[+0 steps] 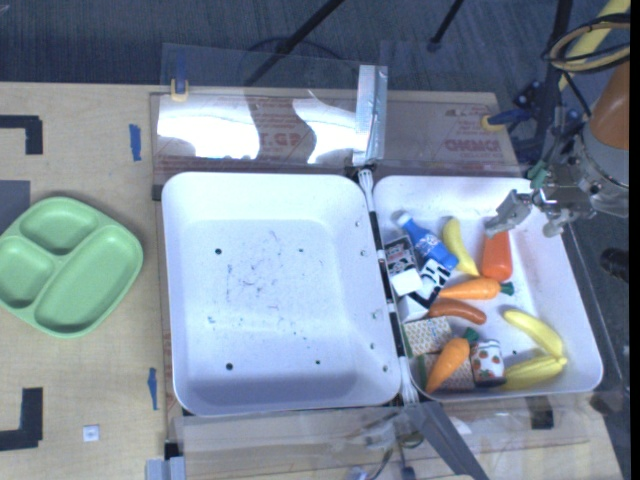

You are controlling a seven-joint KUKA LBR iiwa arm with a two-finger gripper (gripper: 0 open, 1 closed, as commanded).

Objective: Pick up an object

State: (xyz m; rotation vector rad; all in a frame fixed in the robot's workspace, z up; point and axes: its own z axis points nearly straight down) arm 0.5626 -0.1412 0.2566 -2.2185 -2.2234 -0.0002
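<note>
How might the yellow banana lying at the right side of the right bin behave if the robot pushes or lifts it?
The banana looks like smooth toy plastic, so it is probably light and stiff. Its curved, rounded shape may let it rock or spin when pushed. Its glossy skin could slip between fingers. It lies apart from the carrot, leaving room.

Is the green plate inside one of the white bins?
No, the green plate lies on the wooden bench, to the left of the left bin.
</note>
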